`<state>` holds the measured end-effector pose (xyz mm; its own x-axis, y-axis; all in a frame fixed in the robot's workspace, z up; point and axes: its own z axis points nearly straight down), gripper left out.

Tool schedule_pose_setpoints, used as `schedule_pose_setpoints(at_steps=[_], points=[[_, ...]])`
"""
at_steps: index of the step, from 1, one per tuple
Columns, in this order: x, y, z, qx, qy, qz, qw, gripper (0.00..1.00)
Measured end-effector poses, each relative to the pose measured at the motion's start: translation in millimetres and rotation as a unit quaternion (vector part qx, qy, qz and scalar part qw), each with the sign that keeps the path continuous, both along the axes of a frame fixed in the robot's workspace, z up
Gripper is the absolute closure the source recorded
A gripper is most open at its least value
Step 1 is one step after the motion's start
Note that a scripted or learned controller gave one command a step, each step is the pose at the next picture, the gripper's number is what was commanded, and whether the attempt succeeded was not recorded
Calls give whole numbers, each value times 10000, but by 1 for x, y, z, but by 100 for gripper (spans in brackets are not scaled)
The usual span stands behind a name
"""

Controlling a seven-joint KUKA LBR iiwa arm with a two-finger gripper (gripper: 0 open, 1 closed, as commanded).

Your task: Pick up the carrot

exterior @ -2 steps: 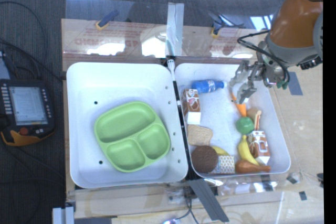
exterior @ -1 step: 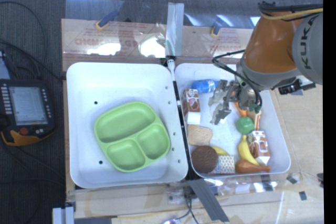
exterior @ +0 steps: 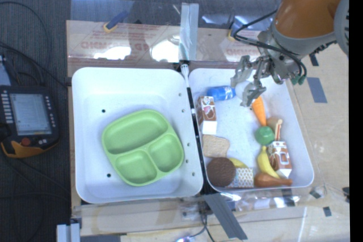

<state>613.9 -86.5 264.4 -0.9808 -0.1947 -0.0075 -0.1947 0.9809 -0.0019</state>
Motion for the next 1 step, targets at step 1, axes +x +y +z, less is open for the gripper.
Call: schedule_pose_setpoints(at_steps=[1], points=[[-1, -56, 24, -7, 12, 698, 9976, 100]])
